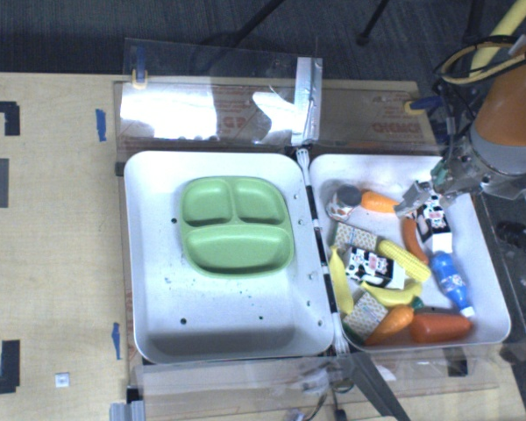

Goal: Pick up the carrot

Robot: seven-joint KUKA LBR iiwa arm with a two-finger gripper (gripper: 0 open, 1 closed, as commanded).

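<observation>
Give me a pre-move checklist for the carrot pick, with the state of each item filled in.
1. Carrot located: ok. The carrot lies at the near edge of the right bin.
2. Carrot free to grasp: not ok. It touches the red sausage and sits under the banana.
3. Gripper over the carrot: not ok. The gripper is at the far side of the bin, near another orange piece.
4. Finger state: cannot tell.
5. Nothing held: cannot tell.
6. Drop space: ok. The green tray in the left bin has bare compartments.
</observation>
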